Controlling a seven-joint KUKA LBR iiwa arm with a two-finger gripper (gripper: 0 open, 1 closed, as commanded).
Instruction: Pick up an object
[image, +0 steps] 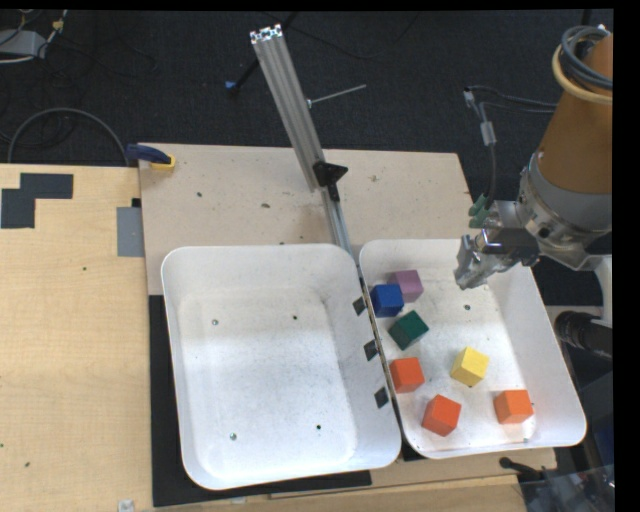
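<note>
The right bin (540, 300) holds several small blocks: a purple one (406, 284), a blue one (387, 298), a dark green one (408, 328), a yellow one (470, 366), and three orange ones (406, 374), (441, 414), (513, 406). My gripper (470, 274) hangs over the upper right part of this bin, right of the purple block and apart from it. Nothing shows between its fingers.
The left bin (262, 360) lies beside the right one, with black clips along the shared wall (366, 328). A slanted aluminium rail (296, 110) rises behind the bins. A light wooden table (60, 330) stands at the left.
</note>
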